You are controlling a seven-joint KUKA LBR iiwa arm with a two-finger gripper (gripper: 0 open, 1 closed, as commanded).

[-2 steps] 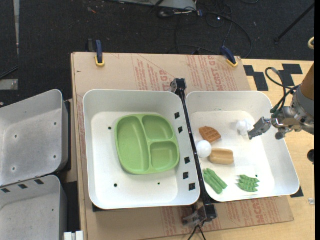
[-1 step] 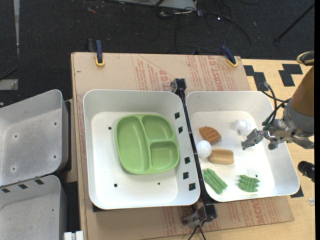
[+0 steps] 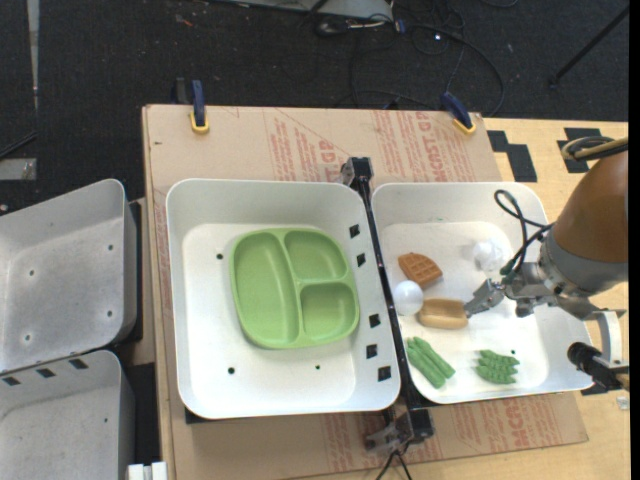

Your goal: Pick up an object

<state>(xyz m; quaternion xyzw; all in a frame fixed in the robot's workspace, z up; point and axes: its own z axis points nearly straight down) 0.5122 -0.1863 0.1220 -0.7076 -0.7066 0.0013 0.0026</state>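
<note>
The right bin [image 3: 530, 203] holds several small items. A brown waffle piece [image 3: 420, 268] lies near its left wall, with a white ball [image 3: 407, 294] just below it. A tan bread-like roll [image 3: 443, 314] lies in the middle. Green bean pods [image 3: 430, 361] and a second green piece [image 3: 497, 366] rest along the front. A small white object [image 3: 487, 256] sits toward the back. My gripper [image 3: 503, 298] hangs low over the bin's middle, just right of the tan roll and apart from it. Nothing shows held in it.
The left bin [image 3: 190, 268] holds a green three-compartment plate [image 3: 295, 286]. A black divider [image 3: 375, 278] runs between the bins. The arm's grey wrist and orange band [image 3: 600, 213] cover the right bin's right side. Grey metal trays [image 3: 60, 268] lie off the bench at left.
</note>
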